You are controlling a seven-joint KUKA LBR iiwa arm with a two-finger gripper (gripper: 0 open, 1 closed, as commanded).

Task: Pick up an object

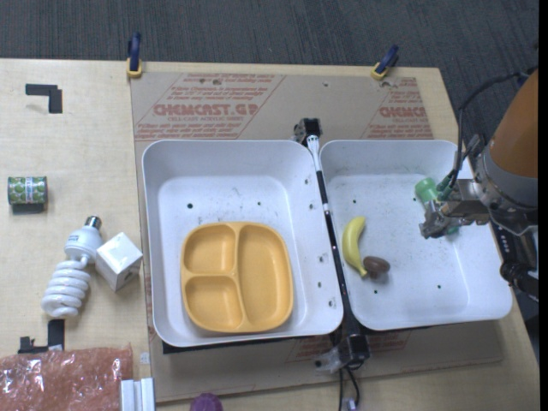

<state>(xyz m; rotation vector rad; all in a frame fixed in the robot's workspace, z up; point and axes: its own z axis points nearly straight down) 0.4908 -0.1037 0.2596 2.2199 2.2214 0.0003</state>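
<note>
Across the pale wooden bench [68,152] lies a brown cardboard sheet printed with red lettering [214,101], held at its far edge by a blue-and-yellow clamp [134,56] near the left corner of the sheet and a second such clamp [385,62] further right. On that sheet sit two shallow white bins side by side. The left white bin [171,178] holds a yellow-orange plastic plate with three compartments [237,276], lying flat toward the bin's near side. The right white bin [445,289] holds a yellow banana [354,241] near its left wall, its curve running from far to near, and a small dark brown rounded object [376,266] touching or just beside the banana's near end. The grey arm with its orange band [521,135] reaches in from the bench's right edge, and the tool [435,226] hangs over the right part of that bin, well apart from the banana. A small green object [426,189] shows just beside the tool on its far side; whether the tool grips it, or how wide the tool stands, cannot be told. On the bare wood toward the bench's left edge lie a white spiral light bulb [70,272], a small white cube-shaped box [118,260] just beside it, and a small green-labelled can on its side [26,191] further away. A pink-red mesh bag [64,379] fills the near left corner.
</note>
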